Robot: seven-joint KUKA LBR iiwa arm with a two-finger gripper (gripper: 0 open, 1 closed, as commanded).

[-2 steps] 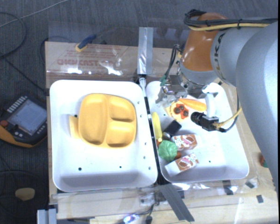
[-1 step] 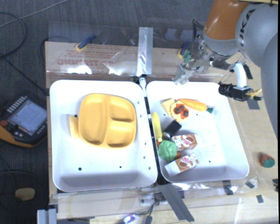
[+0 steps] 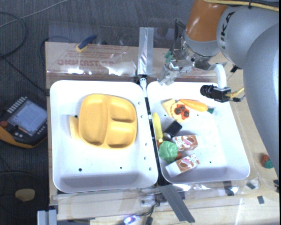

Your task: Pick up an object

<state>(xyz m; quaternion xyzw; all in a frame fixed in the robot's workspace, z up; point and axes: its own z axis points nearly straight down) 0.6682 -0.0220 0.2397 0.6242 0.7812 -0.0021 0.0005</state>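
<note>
Above right bin [image 3: 234, 139] far rim | gripper [image 3: 174, 71] | grip state cannot tell

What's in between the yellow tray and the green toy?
In the camera view, the bins' white rims and a yellow stick-shaped toy lie between the yellow tray and the green toy.

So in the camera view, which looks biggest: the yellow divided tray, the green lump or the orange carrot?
1. Yellow divided plastic tray, by far.
2. Green lump and orange toy carrot: too alike to rank.
</note>
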